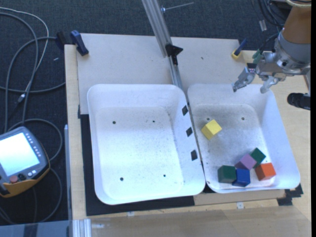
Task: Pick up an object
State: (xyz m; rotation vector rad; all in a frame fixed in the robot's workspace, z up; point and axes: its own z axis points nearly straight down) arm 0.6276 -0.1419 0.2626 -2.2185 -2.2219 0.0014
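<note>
Gripper (253, 84) is held high over the right bin (279, 127), fingers (240, 83) apart, nothing gripped; blocks (245, 169) are bunched below.

My arm (296, 31) shows an orange band above a grey wrist. Its gripper (254, 84) is grey metal, ending in two slim fingers (240, 84). Black cables (261, 6) hang alongside.

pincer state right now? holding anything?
Pincer: open, holding nothing, above the far edge of the right bin; the blocks lie on the bin floor, apart from it.
</note>
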